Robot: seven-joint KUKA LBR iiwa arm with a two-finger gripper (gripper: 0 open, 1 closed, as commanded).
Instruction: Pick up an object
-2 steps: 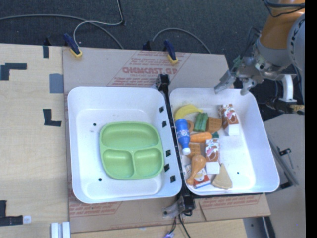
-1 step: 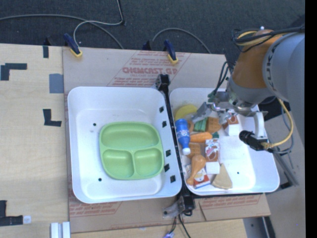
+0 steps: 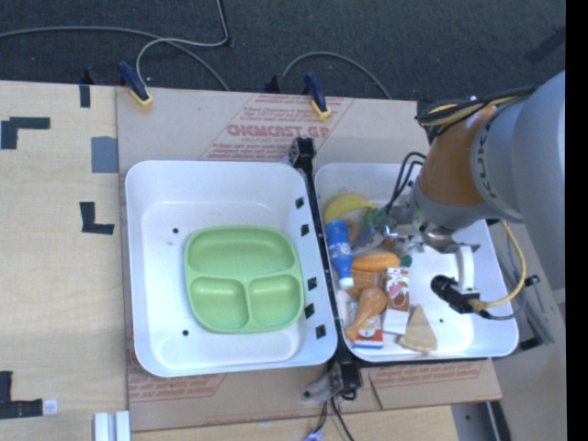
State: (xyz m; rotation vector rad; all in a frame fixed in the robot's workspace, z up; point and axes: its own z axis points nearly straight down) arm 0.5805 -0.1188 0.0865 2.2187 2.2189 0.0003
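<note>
The jaws' state cannot be told as the arm hangs low over the right bin, above its food toys

Two white bins, one green plate

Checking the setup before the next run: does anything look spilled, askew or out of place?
Nothing is spilled outside the bins. The toy food lies heaped against the right bin's left side, and the green plate sits flat in the left bin, slightly turned.
</note>
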